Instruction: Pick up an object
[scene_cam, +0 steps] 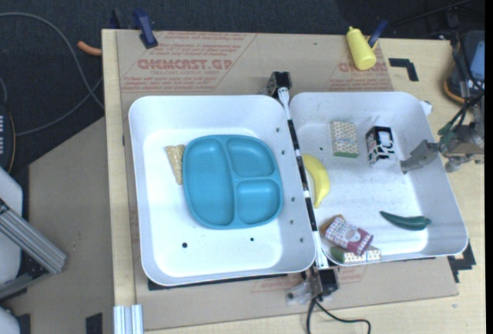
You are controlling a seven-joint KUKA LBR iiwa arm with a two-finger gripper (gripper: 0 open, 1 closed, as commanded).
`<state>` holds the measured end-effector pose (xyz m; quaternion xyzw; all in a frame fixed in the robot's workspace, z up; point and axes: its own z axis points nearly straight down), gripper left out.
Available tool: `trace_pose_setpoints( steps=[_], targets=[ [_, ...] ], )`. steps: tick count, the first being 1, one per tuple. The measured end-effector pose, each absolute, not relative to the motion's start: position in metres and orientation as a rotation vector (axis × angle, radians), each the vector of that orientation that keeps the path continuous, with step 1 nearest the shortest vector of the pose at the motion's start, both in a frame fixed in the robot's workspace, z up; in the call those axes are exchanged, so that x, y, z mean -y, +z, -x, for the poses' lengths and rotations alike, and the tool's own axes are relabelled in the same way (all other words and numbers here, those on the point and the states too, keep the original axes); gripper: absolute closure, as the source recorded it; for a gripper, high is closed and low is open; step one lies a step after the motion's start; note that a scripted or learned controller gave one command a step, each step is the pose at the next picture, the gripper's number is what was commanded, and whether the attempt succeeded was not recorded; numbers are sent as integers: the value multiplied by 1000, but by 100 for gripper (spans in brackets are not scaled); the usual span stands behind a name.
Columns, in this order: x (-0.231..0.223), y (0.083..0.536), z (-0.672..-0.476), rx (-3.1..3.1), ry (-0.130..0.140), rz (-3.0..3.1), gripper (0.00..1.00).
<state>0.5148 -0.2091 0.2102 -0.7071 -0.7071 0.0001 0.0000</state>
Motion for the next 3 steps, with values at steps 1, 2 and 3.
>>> trace_pose_setpoints(
  steps=[1,2,3],
  targets=[
    [159,148,-570,2222,0,2220,0],
    [199,90,-630,2222,2,2221,0],
    [199,102,-632,2229,0,2222,100]
  ],
)
